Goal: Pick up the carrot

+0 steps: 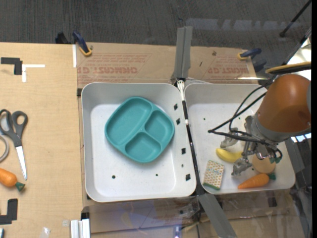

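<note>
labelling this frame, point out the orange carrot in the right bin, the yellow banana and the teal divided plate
orange carrot in the right bin (253, 181), camera view, middle of its body
yellow banana (228, 155), camera view, middle of its curve
teal divided plate (130, 120), camera view, floor of its largest compartment

A light wooden bench (44, 133) is seen from above. Two white bins are set on it side by side, touching in the middle: the left bin (94, 182) and the right bin (198, 100). A sheet of brown cardboard (129, 66) is laid behind the bins. On the bare wood at the left, a pair of scissors (16, 140) is laid flat. Just below the scissors, a small orange carrot (9, 178) is found at the edge.
</note>
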Controlling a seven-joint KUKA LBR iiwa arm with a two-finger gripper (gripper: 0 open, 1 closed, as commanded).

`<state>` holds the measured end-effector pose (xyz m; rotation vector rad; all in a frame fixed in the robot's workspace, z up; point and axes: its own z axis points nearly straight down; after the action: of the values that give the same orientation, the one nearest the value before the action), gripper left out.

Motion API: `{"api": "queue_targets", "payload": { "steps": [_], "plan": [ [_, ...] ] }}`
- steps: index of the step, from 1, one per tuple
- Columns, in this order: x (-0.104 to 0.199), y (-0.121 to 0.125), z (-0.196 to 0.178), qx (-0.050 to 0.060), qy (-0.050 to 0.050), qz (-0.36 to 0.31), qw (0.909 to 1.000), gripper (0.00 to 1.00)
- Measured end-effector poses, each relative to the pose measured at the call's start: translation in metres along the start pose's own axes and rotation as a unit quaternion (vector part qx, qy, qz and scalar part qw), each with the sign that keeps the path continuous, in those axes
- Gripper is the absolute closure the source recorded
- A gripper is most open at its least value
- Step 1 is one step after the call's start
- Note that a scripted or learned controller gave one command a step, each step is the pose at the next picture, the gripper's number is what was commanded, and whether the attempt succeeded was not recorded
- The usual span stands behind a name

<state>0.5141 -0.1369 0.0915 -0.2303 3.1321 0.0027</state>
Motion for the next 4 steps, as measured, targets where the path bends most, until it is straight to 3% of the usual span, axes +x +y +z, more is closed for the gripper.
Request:
{"api": "queue_targets", "payload": {
  "steps": [1, 2, 3, 4],
  "plan": [
    [-0.004, 0.032, 0.000, 0.000, 0.000, -0.121, 0.9927, 0.00],
    [0.006, -0.064, -0.005, 0.002, -0.002, -0.105, 0.9945, 0.00],
    [0.025, -0.041, -0.007, 0.008, -0.013, -0.146, 0.9891, 0.00],
    [0.026, -0.046, -0.007, 0.007, -0.013, -0.091, 0.9958, 0.00]
  ]
}}
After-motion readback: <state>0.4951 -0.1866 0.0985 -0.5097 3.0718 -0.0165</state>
